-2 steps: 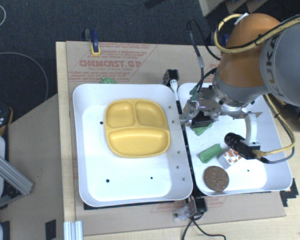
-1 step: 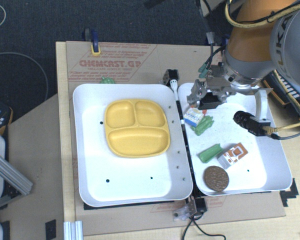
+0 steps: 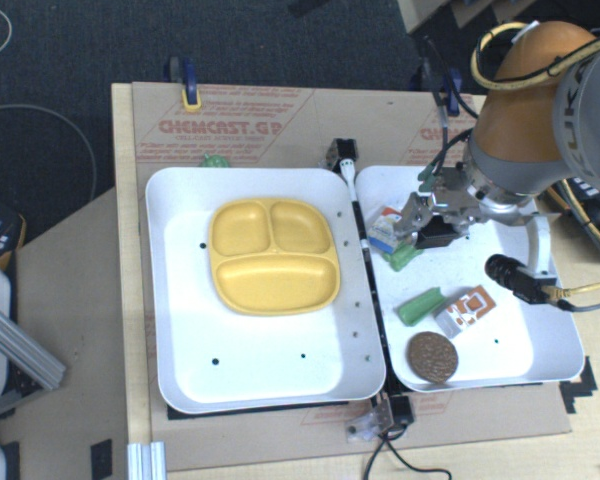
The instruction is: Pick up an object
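One fixed camera above bench (image 3: 280, 113), angled down; both bins (image 3: 180, 298) in frame; arm (image 3: 525, 98) enters right.

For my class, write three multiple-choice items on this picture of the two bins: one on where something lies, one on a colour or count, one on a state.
1. Where does the yellow divided plate lie?
A. in the left bin
B. in the right bin
C. on the bare bench

2. What colour is the round disc near the right bin's front edge?
A. blue
B. brown
C. white

3. Where is the gripper now?
A. above the yellow plate
B. outside both bins
C. low over the back-left part of the right bin

Answers: 1 A, the plate sits in the middle of the left bin. 2 B, the disc is dark brown against the white floor. 3 C, the gripper hangs beside the small objects by the wall between the bins.
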`<state>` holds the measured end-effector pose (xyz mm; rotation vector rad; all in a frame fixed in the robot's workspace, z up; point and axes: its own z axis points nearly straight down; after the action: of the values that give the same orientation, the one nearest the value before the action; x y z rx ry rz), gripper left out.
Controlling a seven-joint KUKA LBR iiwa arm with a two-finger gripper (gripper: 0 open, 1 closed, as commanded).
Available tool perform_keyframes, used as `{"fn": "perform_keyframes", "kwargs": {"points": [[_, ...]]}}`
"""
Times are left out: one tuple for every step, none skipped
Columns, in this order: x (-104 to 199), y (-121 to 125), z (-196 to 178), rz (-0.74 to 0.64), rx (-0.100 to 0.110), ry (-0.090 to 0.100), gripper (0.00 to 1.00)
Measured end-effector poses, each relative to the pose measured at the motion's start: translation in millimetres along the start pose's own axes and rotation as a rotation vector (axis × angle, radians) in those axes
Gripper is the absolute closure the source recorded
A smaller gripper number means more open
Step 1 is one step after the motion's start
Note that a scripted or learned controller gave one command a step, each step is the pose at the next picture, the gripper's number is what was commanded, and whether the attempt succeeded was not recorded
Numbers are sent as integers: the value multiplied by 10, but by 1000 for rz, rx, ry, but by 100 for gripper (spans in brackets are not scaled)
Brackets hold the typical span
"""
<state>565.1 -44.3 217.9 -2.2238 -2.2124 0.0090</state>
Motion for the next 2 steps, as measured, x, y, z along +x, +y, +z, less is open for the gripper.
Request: {"fn": "perform_keyframes", "kwargs": {"points": [[841,-729,-755,-15,-11,5,100],[360,-869,-1480,-2,-16,0,100]]}}
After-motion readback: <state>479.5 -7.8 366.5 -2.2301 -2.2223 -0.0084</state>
